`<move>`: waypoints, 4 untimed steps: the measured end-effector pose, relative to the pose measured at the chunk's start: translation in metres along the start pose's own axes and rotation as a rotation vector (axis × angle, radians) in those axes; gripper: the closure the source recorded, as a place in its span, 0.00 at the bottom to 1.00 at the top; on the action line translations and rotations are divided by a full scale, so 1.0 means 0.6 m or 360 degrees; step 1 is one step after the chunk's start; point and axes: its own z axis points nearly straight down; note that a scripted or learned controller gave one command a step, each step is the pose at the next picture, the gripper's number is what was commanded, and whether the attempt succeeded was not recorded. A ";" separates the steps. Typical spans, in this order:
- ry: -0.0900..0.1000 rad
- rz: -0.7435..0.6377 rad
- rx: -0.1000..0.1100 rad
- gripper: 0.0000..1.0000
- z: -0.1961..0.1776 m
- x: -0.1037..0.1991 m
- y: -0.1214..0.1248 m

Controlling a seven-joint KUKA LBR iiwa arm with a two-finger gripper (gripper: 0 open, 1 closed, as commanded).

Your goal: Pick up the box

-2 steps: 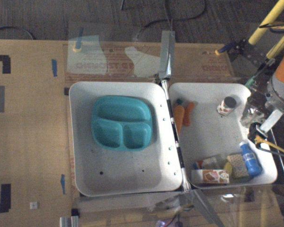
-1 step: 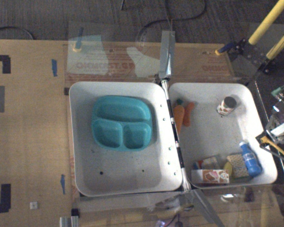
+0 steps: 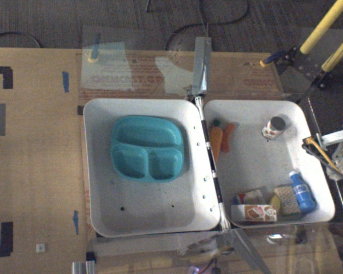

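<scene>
The box (image 3: 255, 212) is a flat white carton with red and orange print. It lies along the near wall of the right bin (image 3: 248, 164), towards the near left corner. A smaller carton (image 3: 250, 197) rests just behind it, and a tan sponge-like pad (image 3: 286, 199) touches its right end.
A blue bottle (image 3: 302, 192) lies by the right bin's near right corner. A small can (image 3: 274, 127) stands at the back, and two orange carrot-like pieces (image 3: 220, 140) lie by the left wall. The left bin (image 3: 97, 170) holds a teal divided plate (image 3: 148, 148). Yellow-handled clamps (image 3: 323, 24) stand behind the bench.
</scene>
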 end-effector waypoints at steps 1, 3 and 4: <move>0.0002 -0.0209 -0.0002 1.00 -0.022 0.001 -0.001; -0.0005 -0.0218 0.0001 1.00 -0.052 0.003 -0.002; -0.0009 -0.0219 0.0001 1.00 -0.068 0.003 -0.001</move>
